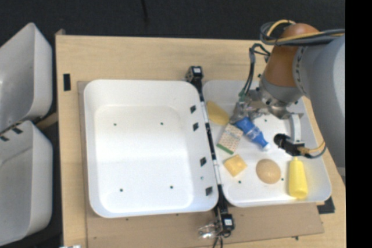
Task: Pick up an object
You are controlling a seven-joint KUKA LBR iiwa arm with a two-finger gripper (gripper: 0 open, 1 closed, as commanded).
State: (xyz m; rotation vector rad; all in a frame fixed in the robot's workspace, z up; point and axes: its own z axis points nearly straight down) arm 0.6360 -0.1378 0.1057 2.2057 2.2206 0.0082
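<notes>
gripper point(247, 115) low in right white bin point(314, 183), directly over small blue plastic tube point(253, 132); grip state: cannot tell.

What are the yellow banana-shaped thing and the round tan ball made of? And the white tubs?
The yellow banana-shaped thing looks like smooth moulded plastic or foam: even colour, soft sheen. The round tan ball looks matte, maybe foam or wood; the picture is too blurry to say which. The white tubs look like thin, glossy plastic with rounded, pressed corners.
</notes>
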